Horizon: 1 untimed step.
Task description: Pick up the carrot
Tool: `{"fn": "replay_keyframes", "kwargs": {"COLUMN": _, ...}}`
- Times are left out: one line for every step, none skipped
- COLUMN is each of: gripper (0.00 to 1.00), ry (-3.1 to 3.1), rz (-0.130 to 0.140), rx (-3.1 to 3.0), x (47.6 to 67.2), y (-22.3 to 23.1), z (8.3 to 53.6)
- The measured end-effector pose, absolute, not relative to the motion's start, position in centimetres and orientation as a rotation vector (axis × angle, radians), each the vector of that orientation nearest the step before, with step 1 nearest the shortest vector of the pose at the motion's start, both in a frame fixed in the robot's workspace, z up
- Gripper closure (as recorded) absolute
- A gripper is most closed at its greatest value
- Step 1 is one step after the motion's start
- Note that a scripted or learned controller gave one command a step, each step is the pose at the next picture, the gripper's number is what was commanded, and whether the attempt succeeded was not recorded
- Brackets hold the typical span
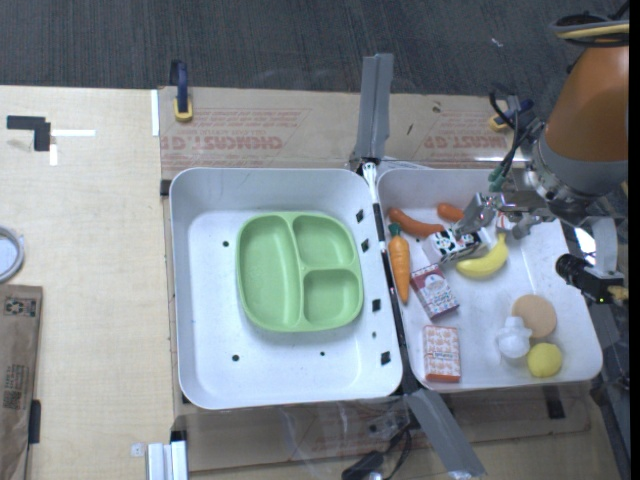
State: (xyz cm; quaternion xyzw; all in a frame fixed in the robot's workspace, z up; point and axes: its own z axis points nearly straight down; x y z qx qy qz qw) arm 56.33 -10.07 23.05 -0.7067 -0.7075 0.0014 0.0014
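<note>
The carrot (pixel 400 264) is orange and lies lengthwise against the left wall of the right bin (pixel 590 353), its thin end toward the front. My gripper (pixel 466 236) hangs over the middle of that bin's back half, to the right of the carrot and a short gap away from it. It sits just above the left end of a yellow banana (pixel 486 260). Nothing is visibly held in it.
A red-brown sausage (pixel 415 222) lies behind the carrot. Two small red cartons (pixel 435 293) (pixel 441 353) sit beside and in front of it. A tan round (pixel 536 314), a white lump (pixel 512 341) and a lemon (pixel 545 360) are front right. The left bin (pixel 200 368) holds a green divided plate (pixel 300 271).
</note>
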Motion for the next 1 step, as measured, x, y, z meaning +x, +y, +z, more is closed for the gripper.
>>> {"fn": "replay_keyframes", "kwargs": {"gripper": 0.00, "ry": -2.028, "rz": 0.002, "rx": -2.397, "x": 53.92, "y": -15.29, "z": 9.11}}
